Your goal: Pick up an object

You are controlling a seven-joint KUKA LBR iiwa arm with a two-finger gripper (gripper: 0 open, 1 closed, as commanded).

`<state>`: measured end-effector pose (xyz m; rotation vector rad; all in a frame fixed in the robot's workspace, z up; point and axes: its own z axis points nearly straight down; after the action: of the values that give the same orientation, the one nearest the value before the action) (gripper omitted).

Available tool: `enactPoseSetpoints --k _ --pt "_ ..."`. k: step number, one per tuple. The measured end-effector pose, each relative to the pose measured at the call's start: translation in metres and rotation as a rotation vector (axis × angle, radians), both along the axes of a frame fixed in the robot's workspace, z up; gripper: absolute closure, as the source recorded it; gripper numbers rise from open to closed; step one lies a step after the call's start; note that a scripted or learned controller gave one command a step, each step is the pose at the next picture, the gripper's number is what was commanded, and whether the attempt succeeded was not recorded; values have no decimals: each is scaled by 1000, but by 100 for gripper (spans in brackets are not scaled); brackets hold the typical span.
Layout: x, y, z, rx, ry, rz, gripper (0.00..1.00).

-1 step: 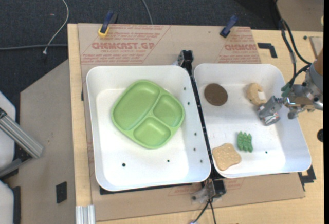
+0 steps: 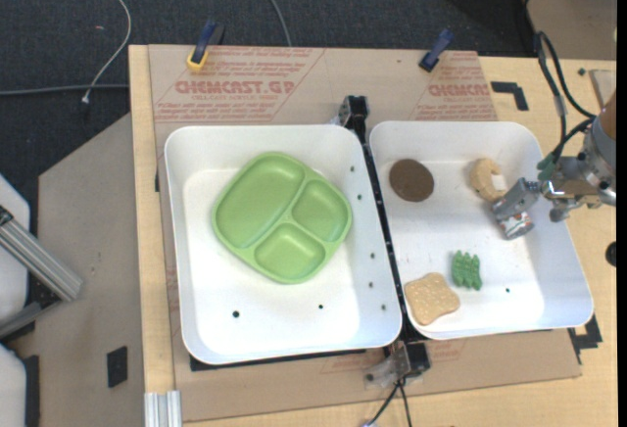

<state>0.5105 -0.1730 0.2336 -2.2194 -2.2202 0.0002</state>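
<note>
The right bin (image 2: pixel 549 303) holds a round brown patty (image 2: pixel 411 180) at its upper left, a pale bread-like lump (image 2: pixel 484 176) to the patty's right, a small green toy (image 2: pixel 466 270) lower down and a tan cracker (image 2: pixel 431 298) near the front edge. My gripper (image 2: pixel 512 215) hangs over the right part of this bin, just below and right of the pale lump. Nothing shows between its tips.
The left bin (image 2: pixel 196 317) carries a green divided plate (image 2: pixel 282 216). Two blue clamps (image 2: pixel 204 43) (image 2: pixel 436 50) hold the cardboard base at the back. A black bracket (image 2: pixel 354 110) sits between the bins. Cables run at the right.
</note>
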Motion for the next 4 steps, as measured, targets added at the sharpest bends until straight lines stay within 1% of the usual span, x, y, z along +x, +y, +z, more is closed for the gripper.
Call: enactPoseSetpoints --k 1,2,3,4 --pt "1 6 -44 2 5 0 0" --pt "6 4 -88 2 4 -1 0" --pt "3 -5 -140 0 -4 -4 0" --pt "5 -5 -125 -1 -11 -1 100"
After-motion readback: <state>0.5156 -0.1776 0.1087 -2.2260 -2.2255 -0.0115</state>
